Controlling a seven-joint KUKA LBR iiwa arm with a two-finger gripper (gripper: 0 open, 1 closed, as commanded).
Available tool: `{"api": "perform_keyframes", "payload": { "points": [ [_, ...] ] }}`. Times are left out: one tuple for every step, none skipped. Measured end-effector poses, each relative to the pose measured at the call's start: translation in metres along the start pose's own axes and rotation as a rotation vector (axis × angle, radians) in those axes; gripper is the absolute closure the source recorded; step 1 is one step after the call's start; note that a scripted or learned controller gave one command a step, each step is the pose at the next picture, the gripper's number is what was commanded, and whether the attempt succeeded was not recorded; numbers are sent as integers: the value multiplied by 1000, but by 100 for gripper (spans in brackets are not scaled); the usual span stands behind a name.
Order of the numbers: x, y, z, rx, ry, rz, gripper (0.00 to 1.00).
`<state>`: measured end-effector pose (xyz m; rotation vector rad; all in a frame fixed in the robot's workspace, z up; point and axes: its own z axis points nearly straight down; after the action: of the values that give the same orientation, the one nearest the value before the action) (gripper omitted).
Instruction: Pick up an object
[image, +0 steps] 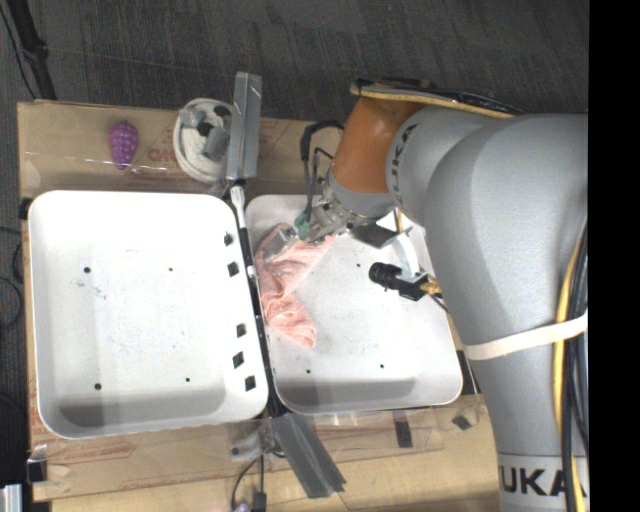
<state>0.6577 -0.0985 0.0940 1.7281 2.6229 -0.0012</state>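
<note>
The right bin (400, 385) sits in the lower middle of the frame, and the pink crumpled cloth (285, 290) lies along its left wall, I think simply where it fell. My end effector (315, 222) is low over the cloth's upper end, near the bin's top left corner, because that raised fold seems the easiest place to take. I cannot tell if it is clenched or released. Further up, on the worktop (70, 140), rests a purple grape bunch (123, 143).
</note>
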Motion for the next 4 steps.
{"api": "perform_keyframes", "payload": {
  "points": [
    [0, 0, 0, 0, 0, 0, 0],
    [0, 0, 0, -1, 0, 62, 0],
    [-19, -38, -1, -4, -1, 26, 0],
    [-23, -10, -15, -2, -2, -210, 0]
  ]
}}
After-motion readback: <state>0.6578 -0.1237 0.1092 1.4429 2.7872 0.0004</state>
